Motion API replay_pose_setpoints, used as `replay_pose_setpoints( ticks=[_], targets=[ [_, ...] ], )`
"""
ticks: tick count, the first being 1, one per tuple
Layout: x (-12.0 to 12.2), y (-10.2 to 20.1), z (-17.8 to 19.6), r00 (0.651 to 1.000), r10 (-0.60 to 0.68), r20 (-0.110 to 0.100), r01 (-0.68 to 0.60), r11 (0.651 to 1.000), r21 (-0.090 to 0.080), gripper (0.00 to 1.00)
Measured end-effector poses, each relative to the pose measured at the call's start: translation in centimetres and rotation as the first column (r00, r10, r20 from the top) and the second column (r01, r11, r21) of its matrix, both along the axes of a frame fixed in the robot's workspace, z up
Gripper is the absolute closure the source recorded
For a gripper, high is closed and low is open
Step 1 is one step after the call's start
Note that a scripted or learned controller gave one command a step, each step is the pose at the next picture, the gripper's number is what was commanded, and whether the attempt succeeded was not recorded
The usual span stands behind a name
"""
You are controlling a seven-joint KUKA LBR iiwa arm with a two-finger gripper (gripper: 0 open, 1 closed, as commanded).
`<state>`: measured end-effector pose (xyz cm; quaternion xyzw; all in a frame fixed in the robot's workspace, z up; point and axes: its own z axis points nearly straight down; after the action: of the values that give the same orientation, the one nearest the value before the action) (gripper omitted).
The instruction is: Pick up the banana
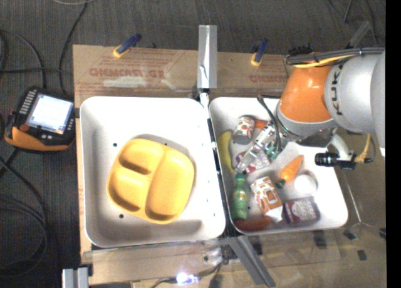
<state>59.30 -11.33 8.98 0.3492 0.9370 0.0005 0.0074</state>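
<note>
While the gripper (pixel 260 147), its finger state impossible to tell, hangs over the clutter in the right bin (pixel 338 218), the banana (pixel 224 147) lies along that bin's left wall, just left of the gripper.

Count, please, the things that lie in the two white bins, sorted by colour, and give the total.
Yellow: 2, the divided tray in the left bin and the banana in the right bin.
Green: 1, the bottle.
Orange: 1, the carrot.
Red or red and white: 3, the can, the carton, the sausage.
White: 1, the round object.
Dark: 1, the packet.
Total: 9, as far as can be told.
</note>
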Motion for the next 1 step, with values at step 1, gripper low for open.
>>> replay_pose_setpoints(
  ticks=[1],
  targets=[
    [0.17,0.16,0.98,1.0,-0.005,0.005,0.005,1.0,0.004,1.0]
  ],
)
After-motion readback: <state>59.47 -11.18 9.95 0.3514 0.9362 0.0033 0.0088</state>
